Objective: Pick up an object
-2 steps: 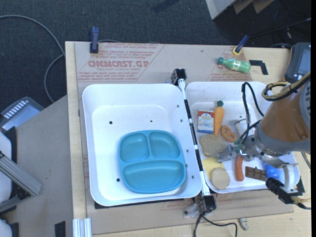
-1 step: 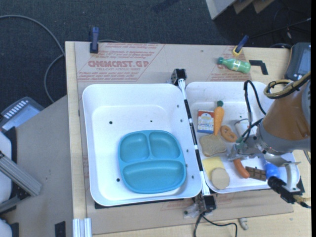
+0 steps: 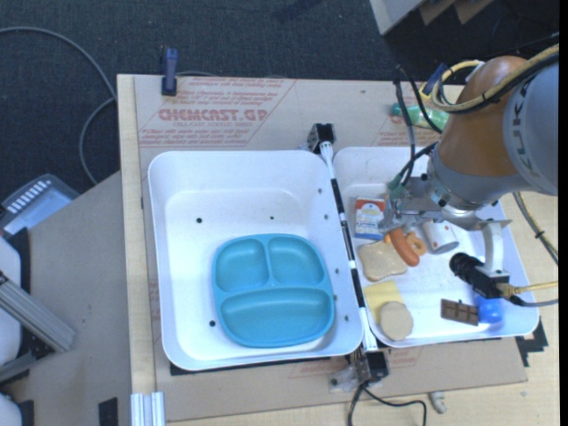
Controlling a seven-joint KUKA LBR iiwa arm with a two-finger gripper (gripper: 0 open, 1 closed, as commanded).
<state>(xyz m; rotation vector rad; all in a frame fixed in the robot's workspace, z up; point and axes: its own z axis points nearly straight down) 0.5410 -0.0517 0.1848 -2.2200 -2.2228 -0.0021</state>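
Where the dark carpet (image 3: 266, 16) gives way, a pale wooden bench (image 3: 240, 114) with red lettering is seen, its far edge toward the top of the view. Two white bins are set on it side by side: one left bin (image 3: 204, 185) and one right bin (image 3: 373, 162).

One blue divided plate (image 3: 271, 291), with three compartments, is laid toward the near edge of the left bin.

Seven loose things can be made out in the right bin:
- One red-and-white carton (image 3: 368, 218) is stood against the left wall.
- One orange piece (image 3: 408, 248) is placed just beside the carton, toward the middle.
- One bread slice (image 3: 380, 261) is laid touching the orange piece.
- One yellow block (image 3: 383, 291) and one tan round disc (image 3: 396, 321) are gathered at the near left corner.
- One brown chocolate bar (image 3: 460, 310) and one blue piece (image 3: 490, 312) are placed together by the near right corner.

One green item (image 3: 406, 112) is noted on the bare bench beyond the right bin's far edge.

The gripper (image 3: 413, 218) is held low over the middle of the right bin, close above the orange piece. Whether it is released or clenched cannot be told.
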